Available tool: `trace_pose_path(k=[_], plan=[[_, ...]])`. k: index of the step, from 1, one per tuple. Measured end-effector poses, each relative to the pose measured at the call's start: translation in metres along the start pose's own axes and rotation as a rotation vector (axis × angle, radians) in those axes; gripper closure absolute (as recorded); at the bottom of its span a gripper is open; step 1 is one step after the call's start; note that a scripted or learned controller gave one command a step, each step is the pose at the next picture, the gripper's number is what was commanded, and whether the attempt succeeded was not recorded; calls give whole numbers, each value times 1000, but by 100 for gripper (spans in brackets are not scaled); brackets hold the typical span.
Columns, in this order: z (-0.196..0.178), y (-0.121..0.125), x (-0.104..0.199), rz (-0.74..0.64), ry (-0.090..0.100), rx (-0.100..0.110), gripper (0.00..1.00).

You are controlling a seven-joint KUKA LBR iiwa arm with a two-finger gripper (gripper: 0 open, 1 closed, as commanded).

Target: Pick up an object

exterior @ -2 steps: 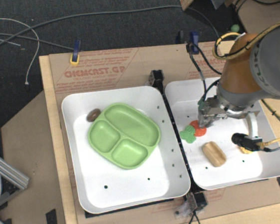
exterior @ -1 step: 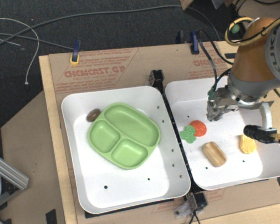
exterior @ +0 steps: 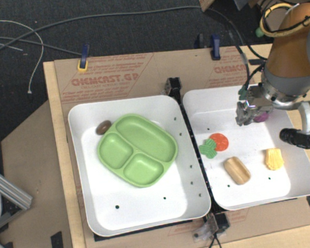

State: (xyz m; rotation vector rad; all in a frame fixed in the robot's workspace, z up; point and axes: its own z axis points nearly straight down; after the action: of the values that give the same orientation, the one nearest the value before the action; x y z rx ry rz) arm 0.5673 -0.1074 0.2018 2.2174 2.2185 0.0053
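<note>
- Two white bins sit side by side; the gripper [exterior: 247, 114] hangs over the right bin's [exterior: 301, 183] far side
- a purple object [exterior: 261, 117] lies just right of its tips, partly hidden; jaw state cannot be told

The gripper [exterior: 248, 113] hides most of a purple object [exterior: 261, 116]; the arm [exterior: 294, 49] runs off the right edge.

A divided plate [exterior: 137, 149] lies in the left bin [exterior: 88, 172]; a bread roll [exterior: 237, 170] lies in the right bin [exterior: 295, 185].
</note>
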Motion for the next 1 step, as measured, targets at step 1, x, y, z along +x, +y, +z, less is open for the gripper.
trace_pose_path(k=[1], plan=[[-1,0,0,0,1,5,100]])
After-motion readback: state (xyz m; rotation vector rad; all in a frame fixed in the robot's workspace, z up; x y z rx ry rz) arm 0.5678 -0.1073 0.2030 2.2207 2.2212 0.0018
